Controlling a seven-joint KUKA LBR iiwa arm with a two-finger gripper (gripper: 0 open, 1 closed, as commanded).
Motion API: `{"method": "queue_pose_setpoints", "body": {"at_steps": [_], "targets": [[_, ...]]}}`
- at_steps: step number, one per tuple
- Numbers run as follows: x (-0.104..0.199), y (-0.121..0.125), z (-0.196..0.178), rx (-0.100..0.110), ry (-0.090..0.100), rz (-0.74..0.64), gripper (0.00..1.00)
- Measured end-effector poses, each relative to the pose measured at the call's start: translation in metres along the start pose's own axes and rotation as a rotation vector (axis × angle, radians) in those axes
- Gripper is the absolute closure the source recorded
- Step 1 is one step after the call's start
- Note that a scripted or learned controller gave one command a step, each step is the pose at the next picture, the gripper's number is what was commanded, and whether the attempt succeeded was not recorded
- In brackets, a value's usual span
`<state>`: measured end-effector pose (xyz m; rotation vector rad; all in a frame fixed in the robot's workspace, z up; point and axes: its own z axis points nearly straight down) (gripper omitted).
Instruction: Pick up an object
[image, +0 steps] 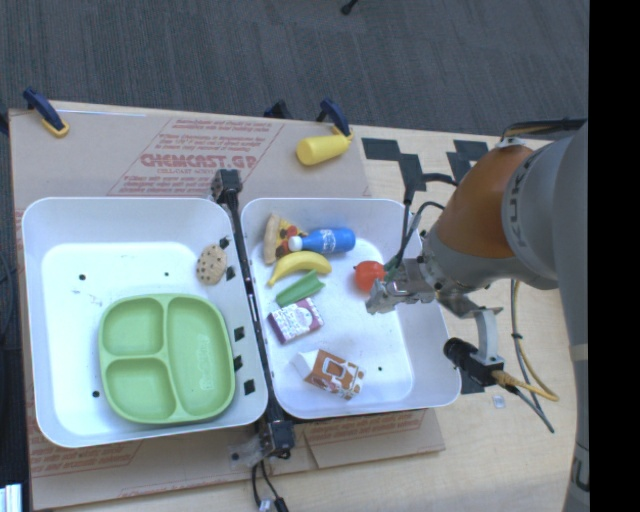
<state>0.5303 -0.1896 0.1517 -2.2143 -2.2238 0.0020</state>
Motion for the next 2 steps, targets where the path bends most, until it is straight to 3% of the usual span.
{"method": "queue_pose_setpoints", "body": {"at_steps": [1, 2], "targets": [[-0.002, -0.025, -0.040, -0.003, -0.001, 0.000, 1.00], [-0.012, -0.024, -0.051, -0.002, -0.001, 0.001, 1.00]]}}
